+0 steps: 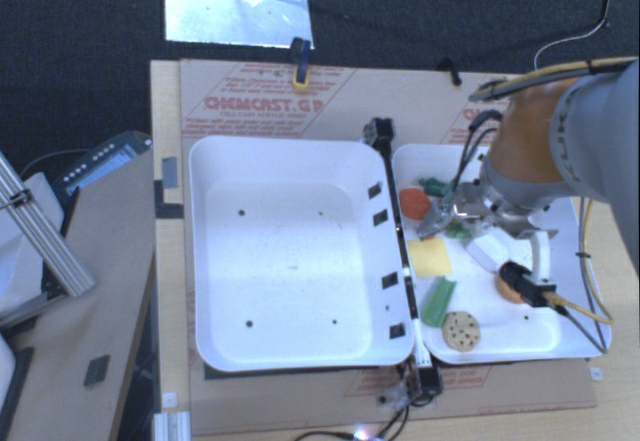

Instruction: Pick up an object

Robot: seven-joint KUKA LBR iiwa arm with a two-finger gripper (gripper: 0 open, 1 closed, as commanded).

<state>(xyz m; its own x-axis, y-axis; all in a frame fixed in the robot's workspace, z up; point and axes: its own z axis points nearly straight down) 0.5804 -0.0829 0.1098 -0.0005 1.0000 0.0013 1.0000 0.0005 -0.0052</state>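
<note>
The claw (pixel 447 219) hangs low inside the right bin (pixel 570 337), and whether its tips are spread or pressed together cannot be told from this angle; nothing can be seen pinched in it. Just left of and a little above the claw sits a small red-orange round object (pixel 414 201), with a dark green piece (pixel 434 186) touching its upper side. Directly below the claw lies a flat yellow square (pixel 430 256), and below that a long green object (pixel 438 300) lies at a slant, with a round tan cookie-like disc (pixel 461 330) dotted with dark spots near the bin's lower rim. To the claw's right a white block (pixel 487 250) lies under the arm, and farther down on that side is an orange piece (pixel 510 287) partly hidden by black hardware. The grey arm (pixel 590 144) with its orange band covers the bin's upper right part. Well to the claw's left lies the left bin (pixel 290 259). Beyond both bins, the cardboard sheet (pixel 250 101) on the table (pixel 164 129) carries red print reading "CHEMCAST GP".
</note>
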